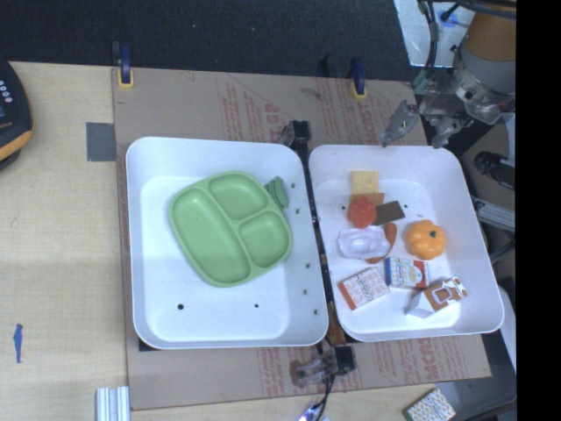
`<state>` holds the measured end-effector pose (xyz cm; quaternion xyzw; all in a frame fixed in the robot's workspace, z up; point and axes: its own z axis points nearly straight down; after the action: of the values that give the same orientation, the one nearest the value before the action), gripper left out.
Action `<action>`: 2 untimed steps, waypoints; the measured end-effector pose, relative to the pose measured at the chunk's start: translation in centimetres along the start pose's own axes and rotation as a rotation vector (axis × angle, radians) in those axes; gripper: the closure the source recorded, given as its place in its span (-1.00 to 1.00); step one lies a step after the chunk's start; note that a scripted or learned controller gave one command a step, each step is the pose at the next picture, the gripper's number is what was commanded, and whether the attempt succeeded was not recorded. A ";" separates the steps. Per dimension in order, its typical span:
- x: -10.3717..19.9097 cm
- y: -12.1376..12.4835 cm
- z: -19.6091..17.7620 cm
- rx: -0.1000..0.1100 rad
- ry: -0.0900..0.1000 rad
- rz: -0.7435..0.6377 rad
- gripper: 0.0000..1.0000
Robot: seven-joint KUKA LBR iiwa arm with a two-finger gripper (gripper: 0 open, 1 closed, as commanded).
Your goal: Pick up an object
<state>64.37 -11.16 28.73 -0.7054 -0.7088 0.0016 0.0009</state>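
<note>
The counter (61,235) is pale wood, and a brown cardboard sheet (219,103) covers its middle under both bins. The arm (486,33) comes in at the upper right, its orange band above grey wrist parts. Below the wrist hangs the pincer (419,128), poised over the cardboard just beyond the far rim of the right bin (473,235); two dark fingers splay outward, so it looks wide, with nothing between them.

The left bin (145,235) lies well to the left of the pincer and nearer the camera. It holds a green divided plate (232,228), with a small green piece (278,191) touching the plate's edge on the side toward the pincer.

All the small objects sit in the right bin, in front of the pincer and apart from it. Closest to the pincer is a yellow block (365,181). Just past that come a red lump (361,210) and a dark brown slab (389,211), touching each other. Farther off lie a white translucent object (362,240) and an orange pumpkin-like object (424,239). Farthest from the pincer are a red and white packet (363,287), a small printed carton (406,272) and a little brown and white carton (443,293), near the bin's near rim.
</note>
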 end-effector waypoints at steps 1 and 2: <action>5.1 -4.6 10.2 0.014 0.004 -0.004 -1.00; 1.5 -4.6 19.8 -0.002 -0.003 0.002 -1.00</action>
<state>59.69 -9.68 8.90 -0.7060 -0.7082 0.0021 -0.0009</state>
